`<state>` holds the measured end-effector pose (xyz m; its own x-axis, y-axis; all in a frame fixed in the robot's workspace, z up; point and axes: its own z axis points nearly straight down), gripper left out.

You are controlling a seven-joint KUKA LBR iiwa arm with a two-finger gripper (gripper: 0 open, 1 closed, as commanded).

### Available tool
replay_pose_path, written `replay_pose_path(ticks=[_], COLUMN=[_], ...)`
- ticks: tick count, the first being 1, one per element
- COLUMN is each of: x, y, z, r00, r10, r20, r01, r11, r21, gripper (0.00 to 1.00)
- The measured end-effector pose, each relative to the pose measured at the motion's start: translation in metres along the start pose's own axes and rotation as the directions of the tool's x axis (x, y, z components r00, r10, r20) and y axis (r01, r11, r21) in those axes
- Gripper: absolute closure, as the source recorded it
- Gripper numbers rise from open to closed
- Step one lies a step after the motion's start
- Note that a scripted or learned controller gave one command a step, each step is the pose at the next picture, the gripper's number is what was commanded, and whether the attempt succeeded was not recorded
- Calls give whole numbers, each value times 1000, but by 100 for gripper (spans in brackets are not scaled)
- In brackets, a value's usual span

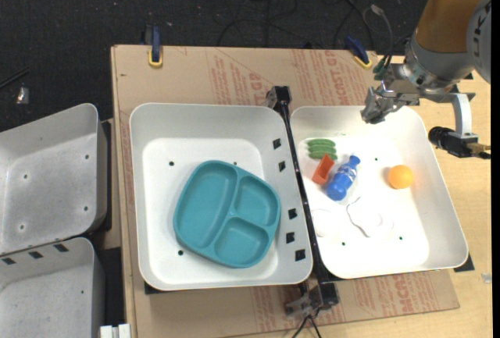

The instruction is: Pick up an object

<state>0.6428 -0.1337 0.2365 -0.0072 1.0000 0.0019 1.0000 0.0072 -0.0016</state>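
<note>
Objects for picking lie in the right bin (437, 250). Nearest the jaws (375, 112), which hang over that bin's far rim at about 12 o'clock of its floor, is a green ribbed piece (321, 147), toward 8 o'clock from the jaws. Jaw state: cannot be told at this angle; nothing is seen between them.

Next outward: an orange block (323, 169) touching a blue bottle (342, 179), then an orange ball (400, 176) at 5 o'clock from the jaws, well apart from the rest.

Handling judgement: all look light and rigid. The ball may roll; grip across its middle. The bottle looks smooth; grip across its body.

The left bin (148, 196) holds a teal divided plate (226, 213), probably too flat to grip easily.
</note>
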Motion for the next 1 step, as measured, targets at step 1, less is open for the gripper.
replay_pose_path(ticks=[1], x=[56], y=[-8], z=[-9], r00=[1000], r10=[-1], r20=[0], r01=[1], r11=[1000], r21=[-2], gripper=[100])
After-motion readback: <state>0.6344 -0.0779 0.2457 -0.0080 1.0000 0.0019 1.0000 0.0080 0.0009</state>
